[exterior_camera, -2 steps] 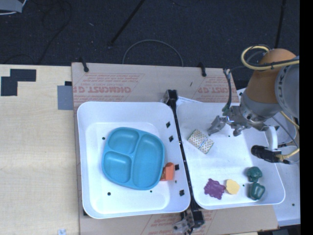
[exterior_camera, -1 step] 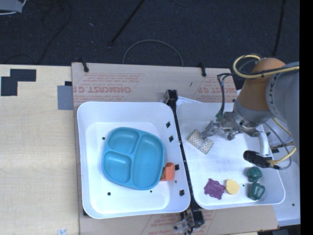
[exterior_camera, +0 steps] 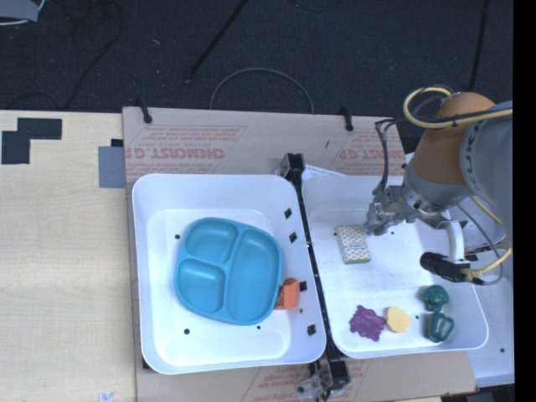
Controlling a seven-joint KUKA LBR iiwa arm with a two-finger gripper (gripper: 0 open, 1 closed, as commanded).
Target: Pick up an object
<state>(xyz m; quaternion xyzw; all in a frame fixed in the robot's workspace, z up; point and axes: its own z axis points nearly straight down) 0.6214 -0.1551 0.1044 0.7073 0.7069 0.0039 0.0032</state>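
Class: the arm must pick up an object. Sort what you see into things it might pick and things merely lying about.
Might pick: patterned sponge, purple toy, yellow piece, green pepper.

Lying about: blue divided plate, orange block, cardboard sheet.

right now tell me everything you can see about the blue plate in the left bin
The blue divided plate is a light blue, rounded-square dish that looks like smooth plastic, with three recessed compartments: two on its left half and one larger on its right. It lies flat and face up on the floor of the left white bin, turned at a slight angle to the bin walls. Nothing sits in its compartments. A small orange block rests against its lower right edge. The tool is over the other bin, away from it.
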